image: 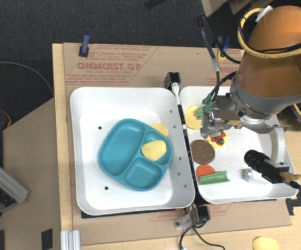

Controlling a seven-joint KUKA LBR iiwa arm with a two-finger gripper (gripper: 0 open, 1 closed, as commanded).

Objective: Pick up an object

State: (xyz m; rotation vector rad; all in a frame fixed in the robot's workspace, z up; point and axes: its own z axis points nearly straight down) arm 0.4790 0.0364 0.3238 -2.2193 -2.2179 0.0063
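- Brown bench board [114, 66] carries a shallow white right bin [234, 191].
- Claw [213, 133] hangs over it; whether apart or together, cannot tell.
- Round brown disc [202, 151] lies just beside the claw; teal divided plastic plate [124, 152] lies well apart.

I read the brown disc [202, 151] as crowded, gripper [213, 133] just behind it, red piece [205, 169] and green stick [214, 178] just nearer the camera, right bin [233, 152] floor open to its right, blue plate [124, 158] blocking well left.

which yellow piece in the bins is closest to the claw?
The yellow piece in the right bin, right beside the claw. The other two lie in the left bin: one on the blue plate, one at its far rim.
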